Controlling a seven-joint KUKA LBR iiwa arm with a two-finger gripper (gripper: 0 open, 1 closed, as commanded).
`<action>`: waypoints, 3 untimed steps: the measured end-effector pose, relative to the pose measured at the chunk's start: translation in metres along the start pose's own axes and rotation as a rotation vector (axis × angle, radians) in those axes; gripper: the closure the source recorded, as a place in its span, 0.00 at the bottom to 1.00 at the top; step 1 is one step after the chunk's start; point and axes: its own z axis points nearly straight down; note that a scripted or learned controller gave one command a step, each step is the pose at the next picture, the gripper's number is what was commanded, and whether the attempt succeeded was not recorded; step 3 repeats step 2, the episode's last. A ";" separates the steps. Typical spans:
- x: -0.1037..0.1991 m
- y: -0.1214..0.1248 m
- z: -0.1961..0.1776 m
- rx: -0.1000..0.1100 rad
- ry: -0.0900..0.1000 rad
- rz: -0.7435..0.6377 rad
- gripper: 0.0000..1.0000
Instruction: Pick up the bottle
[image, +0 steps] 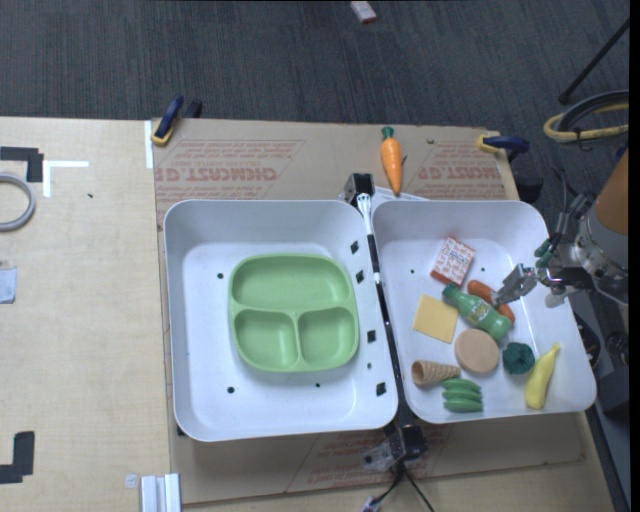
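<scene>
This is looking like a robotics lab, set up for testing; two white bins (185, 330) are sitting side by side on cardboard sheets (230, 165) clamped down with blue clips (167, 120); black tape markers (20, 160) are showing on the pale wooden bench (70, 350); toy plastic food (465, 330) is filling in for real groceries; cables (585, 115) are coiling over dark carpet (300, 50) at the right.
</scene>
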 end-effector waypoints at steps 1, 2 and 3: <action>0.000 0.000 -0.009 -0.001 -0.001 0.000 1.00; -0.062 -0.030 -0.018 -0.001 -0.001 0.137 1.00; -0.062 -0.030 -0.018 -0.001 -0.001 0.137 1.00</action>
